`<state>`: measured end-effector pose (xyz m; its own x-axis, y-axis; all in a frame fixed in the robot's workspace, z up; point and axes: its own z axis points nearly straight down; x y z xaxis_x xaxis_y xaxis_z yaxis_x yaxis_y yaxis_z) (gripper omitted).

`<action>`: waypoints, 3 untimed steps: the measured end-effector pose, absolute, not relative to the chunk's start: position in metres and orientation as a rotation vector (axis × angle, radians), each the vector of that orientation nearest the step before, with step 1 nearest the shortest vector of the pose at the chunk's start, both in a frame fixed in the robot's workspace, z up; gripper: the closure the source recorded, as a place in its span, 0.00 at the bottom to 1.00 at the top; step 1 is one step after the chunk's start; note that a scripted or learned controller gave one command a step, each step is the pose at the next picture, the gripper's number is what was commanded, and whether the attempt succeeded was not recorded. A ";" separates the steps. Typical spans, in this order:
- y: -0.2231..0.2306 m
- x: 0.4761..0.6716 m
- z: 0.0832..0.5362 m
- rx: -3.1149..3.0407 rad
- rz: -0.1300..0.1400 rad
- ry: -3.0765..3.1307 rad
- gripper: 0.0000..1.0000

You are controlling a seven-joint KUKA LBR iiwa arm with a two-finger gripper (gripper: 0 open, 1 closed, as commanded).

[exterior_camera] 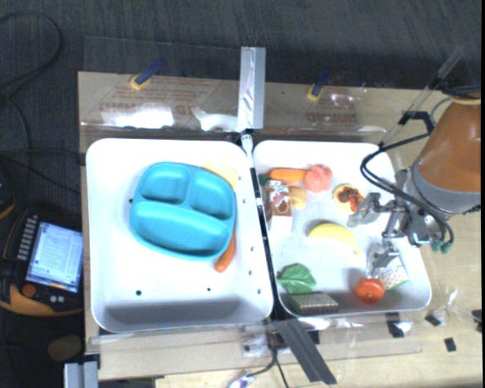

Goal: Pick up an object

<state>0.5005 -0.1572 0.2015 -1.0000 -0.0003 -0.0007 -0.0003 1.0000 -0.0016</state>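
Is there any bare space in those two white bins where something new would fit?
Most room is in the left bin: bare floor in front of and left of the blue tray. The right bin is crowded; a small bare patch lies between the banana, green leaf and tomato. The gripper hangs over its right side.

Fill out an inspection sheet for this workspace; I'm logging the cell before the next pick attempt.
Surface: wooden bench bearing a left bin and a right bin, side by side.
Job's things: in the right bin, banana, tomato, carrot, pink fruit, green leaf, dark block, small packet.
Clutter: blue divided tray in the left bin, an orange carrot and a yellow item poking out beside it.
Grippers: gripper over the right bin's right side; finger state unclear.
Cables: black cable looping at the arm; another on the floor.
Surroundings: teach pendant on the floor, left.
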 end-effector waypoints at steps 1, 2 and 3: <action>-0.142 0.499 0.090 0.687 -0.001 3.056 0.00; -0.132 0.592 0.133 0.904 -0.004 3.008 0.00; -0.164 0.592 0.097 1.188 -0.002 2.907 0.00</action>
<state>0.5919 -0.1638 0.0974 -0.7136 0.7006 -0.0015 0.7006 0.7136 -0.0009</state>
